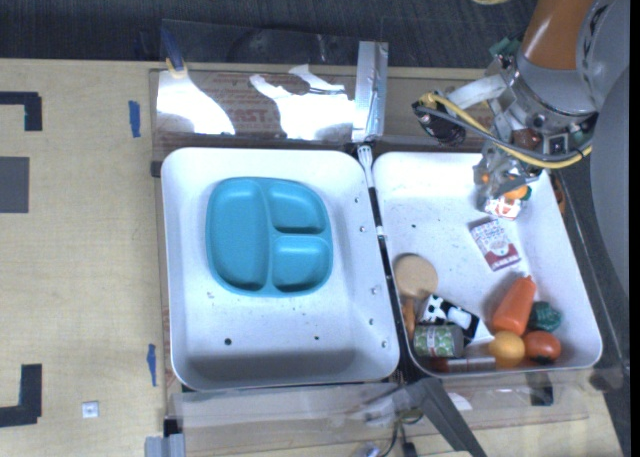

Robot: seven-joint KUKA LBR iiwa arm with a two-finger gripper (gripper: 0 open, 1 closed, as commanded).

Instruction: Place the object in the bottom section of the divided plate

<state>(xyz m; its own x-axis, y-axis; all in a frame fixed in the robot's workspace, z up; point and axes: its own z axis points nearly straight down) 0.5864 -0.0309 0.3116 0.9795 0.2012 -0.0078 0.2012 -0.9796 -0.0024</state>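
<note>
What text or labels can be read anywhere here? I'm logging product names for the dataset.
No text is legible anywhere.
Red and white packet in the right bin: print too blurred to read.
Small jar: green label, too small to read.
Blue divided plate: no markings.

Camera: one fixed view, set above the table [80,275] and looking down at a slant.
Facing: toward the table's far edge, where dark floor shows beyond.
Nearness: middling; both white bins fit whole, left bin [270,355] and right bin [440,180].
Arm side: the arm [575,40] enters from the right.
Tilt: probably slight, since the bins look nearly square.
</note>
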